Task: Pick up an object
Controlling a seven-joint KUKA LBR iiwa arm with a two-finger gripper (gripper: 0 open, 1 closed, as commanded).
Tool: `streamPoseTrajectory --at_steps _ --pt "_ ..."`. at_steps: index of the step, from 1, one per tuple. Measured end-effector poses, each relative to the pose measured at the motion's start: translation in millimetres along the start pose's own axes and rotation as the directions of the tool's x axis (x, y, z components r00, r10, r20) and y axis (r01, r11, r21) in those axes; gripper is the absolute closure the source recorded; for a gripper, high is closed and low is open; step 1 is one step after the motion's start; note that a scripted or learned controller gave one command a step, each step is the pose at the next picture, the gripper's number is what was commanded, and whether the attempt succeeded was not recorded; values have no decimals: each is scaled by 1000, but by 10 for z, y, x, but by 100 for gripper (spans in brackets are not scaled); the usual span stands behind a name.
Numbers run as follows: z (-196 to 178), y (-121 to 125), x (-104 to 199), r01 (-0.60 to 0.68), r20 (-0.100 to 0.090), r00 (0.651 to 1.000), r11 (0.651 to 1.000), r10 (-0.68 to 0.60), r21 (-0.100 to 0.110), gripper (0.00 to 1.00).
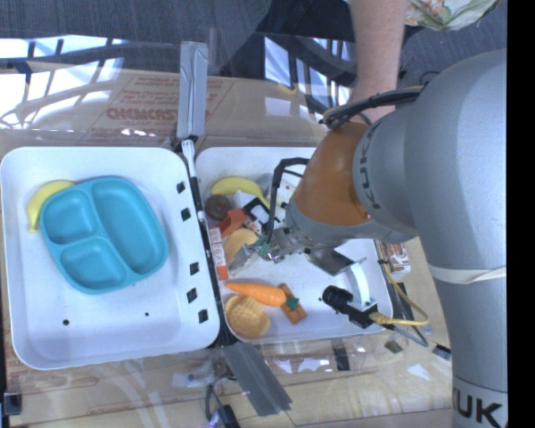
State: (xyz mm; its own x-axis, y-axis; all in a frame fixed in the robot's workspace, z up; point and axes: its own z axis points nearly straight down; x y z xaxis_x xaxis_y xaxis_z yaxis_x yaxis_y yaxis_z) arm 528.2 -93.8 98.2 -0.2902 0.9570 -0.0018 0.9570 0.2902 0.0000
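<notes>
the gripper (254, 255) is down inside the right bin (361, 324), low over the clutter at that bin's left side. you cannot tell from this angle whether its fingers are parted or closed, and nothing can be confirmed between them, so treat the pick as not yet made.

candidate objects relative to the fingers: a pale yellow round piece (241, 238) lies just at the tips, possibly touching; a dark brown piece (218, 207) sits beyond it, toward the bin's far left corner; a yellow banana (235, 185) lies further off again. nearer the camera, the carrot (257, 292) lies just below the tips, with a waffle-like round (246, 316) past it.

my judgement: the pale piece is your nearest target. centre the tips over it, keep clear of the bin wall (207, 239) beside them, and close only once one object alone sits between them. the crowding risks a pinch on two items or a glancing miss.

the left bin (89, 328) holds a blue divided plate (105, 232).
</notes>
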Motion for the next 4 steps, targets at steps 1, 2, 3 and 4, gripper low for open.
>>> streamPoseTrajectory --at_steps 1,2,3,4 --pt "101 659 -318 106 -7 994 994 -106 8 0" --pt "105 171 -269 66 7 998 998 -66 15 0" --pt "44 273 -155 92 -8 996 996 -92 14 100" --pt "-943 907 288 141 -2 990 990 -141 -4 100"
